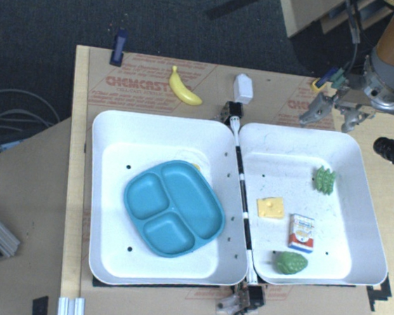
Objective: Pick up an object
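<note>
My gripper (331, 113) hangs open above the bench just beyond the far edge of the right bin (368, 208), with nothing between its fingers. Inside that bin lie a green leafy piece (324, 180) at the far right, a yellow cheese slice (270, 207) near the middle, a small red, white and blue carton (301, 233) and a green lump (291, 263) near the front wall. The leafy piece is the object closest to the gripper, a good way in front of it.
The left bin (113, 151) holds a blue divided plate (172, 207). On the cardboard behind the bins lie a yellow banana (184, 88), a small white block (243, 88) and a blue item (118, 47). Cables run along the floor at left.
</note>
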Controlling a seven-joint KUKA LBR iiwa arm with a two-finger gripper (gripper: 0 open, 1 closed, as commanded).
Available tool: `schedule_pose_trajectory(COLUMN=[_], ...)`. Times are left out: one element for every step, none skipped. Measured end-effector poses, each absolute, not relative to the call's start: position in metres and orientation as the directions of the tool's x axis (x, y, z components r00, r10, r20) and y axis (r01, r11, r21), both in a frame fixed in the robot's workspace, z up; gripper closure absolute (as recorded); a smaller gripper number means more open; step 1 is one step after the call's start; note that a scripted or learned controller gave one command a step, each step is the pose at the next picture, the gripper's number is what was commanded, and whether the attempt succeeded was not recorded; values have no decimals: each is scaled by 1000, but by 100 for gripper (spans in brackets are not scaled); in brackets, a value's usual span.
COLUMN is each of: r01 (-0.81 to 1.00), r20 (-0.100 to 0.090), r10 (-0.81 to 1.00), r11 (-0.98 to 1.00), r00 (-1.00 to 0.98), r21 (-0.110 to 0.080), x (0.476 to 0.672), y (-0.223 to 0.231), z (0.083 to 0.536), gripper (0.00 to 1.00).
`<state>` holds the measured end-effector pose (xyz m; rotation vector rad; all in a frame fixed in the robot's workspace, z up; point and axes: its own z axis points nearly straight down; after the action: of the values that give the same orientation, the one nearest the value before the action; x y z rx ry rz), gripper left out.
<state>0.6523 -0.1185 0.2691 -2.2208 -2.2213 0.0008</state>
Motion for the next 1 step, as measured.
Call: schedule_pose_trajectory(r01=[1000], r20=[-1], r10=[1000], r11=[-1], r00=[1], r21=[-2], x=[624], y=[-167], z=[215], gripper=[0])
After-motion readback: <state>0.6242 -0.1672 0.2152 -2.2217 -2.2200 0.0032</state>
